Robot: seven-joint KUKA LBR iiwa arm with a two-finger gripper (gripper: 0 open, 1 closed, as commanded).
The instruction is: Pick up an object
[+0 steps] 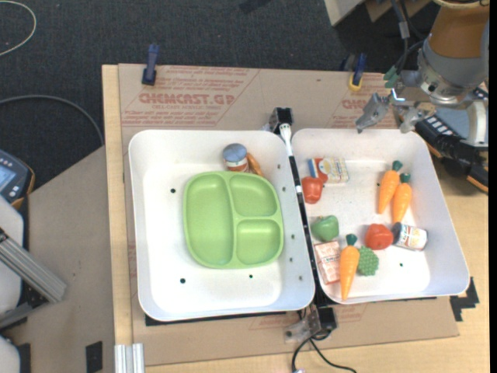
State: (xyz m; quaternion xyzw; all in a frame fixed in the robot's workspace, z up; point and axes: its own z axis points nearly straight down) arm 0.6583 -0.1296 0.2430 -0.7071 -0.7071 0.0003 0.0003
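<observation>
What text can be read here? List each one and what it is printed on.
"CHEMCAST GP": red print on the brown board behind the left bin.
Same red print, top right of the board: too blurred.
Labels on the small jar, bottle and packets: too small.

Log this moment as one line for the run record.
gripper: open, above right bin's far rim, holding nothing | right bin: carrots, tomato, green pepper | left bin: green plate, jar
</observation>
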